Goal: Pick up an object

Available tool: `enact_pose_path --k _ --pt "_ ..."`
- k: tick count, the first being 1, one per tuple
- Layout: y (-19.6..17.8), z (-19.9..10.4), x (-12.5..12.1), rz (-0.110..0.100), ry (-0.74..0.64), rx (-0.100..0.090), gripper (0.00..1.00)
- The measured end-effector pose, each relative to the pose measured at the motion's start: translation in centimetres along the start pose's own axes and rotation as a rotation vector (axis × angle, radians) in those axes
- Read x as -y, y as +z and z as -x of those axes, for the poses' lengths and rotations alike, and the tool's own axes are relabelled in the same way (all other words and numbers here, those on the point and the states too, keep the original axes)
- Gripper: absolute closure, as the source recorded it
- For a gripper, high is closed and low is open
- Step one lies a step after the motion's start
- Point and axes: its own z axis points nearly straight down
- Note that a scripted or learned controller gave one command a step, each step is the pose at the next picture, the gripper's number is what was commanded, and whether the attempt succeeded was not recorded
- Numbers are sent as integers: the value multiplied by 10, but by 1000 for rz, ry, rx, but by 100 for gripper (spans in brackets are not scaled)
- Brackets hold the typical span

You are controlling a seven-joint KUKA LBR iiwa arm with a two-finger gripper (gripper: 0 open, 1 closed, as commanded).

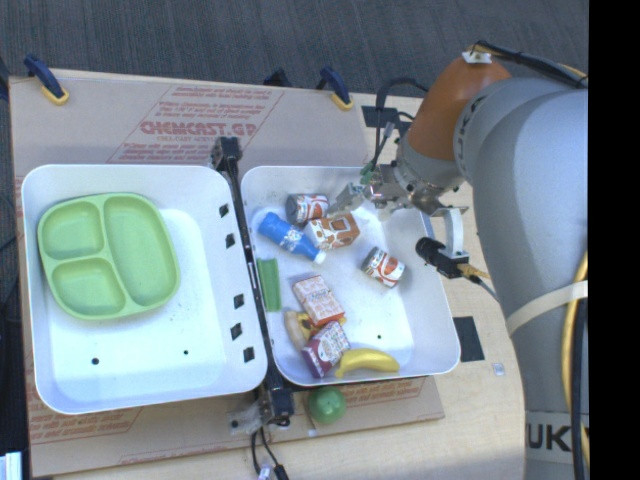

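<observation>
A green ball (326, 405) sits on the desk just outside the right white bin (432, 313). In that bin lie a yellow banana (367, 362), snack packets, a small red-and-white can (383, 267), a blue bottle (289, 236) and a carton (335, 231). The left white bin (130, 363) holds a green divided tray (107, 256). The jaws (368, 192) hang at the right bin's far edge beside the carton; their state cannot be told

Divided plate (108, 256) in left bin (130, 368), cans, cartons, banana (367, 363) in right bin (425, 318) — banana nearest its front edge
</observation>
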Motion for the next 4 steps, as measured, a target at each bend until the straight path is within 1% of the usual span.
enact_pose_path --k 1,2,3,4 --pt "-13 -1 -2 5 -6 0 100" --pt "-12 -2 -2 4 -7 -1 0" --pt "10 -15 73 -13 0 -2 0" --pt "16 -62 171 -18 -2 -4 0"
